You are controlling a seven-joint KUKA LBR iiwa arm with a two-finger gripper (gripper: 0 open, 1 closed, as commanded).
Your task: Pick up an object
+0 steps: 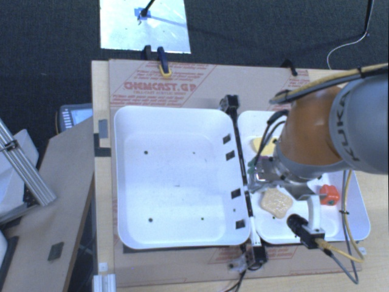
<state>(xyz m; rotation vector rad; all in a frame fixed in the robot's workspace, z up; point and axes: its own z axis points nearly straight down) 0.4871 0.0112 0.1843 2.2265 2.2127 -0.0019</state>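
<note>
Gripper (265, 181) was positioned low over right bin (358, 224) near tan object (276, 203), presumably for a pick; fingers' state couldn't be told, wrist blocking them.

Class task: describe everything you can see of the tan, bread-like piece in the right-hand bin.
The tan piece is roughly squarish with rounded corners and a speckled, crumbly-looking surface, like toast or a sponge. It lies flat on the floor of the right bin, near the divider between the bins, just below the arm's wrist. Its upper edge is partly hidden by the arm, so contact there cannot be judged.
</note>
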